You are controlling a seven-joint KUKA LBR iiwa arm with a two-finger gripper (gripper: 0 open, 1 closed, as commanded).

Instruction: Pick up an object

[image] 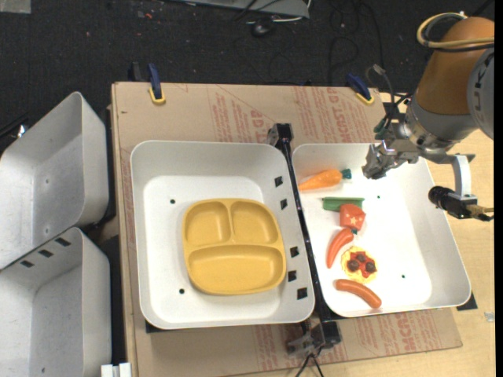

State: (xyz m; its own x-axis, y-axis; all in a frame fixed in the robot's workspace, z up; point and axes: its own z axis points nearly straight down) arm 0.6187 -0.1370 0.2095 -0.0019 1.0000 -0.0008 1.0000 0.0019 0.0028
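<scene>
Hovering gripper above right bin, near carrot; opening too dark to tell

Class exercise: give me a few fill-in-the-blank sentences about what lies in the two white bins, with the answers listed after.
1. The yellow divided plate lies in the ____ bin.
2. The toy carrot is coloured ____.
3. The gripper hovers over the ____ bin.
4. The plate has ____ compartments.

Answers: left; orange; right; three
</scene>
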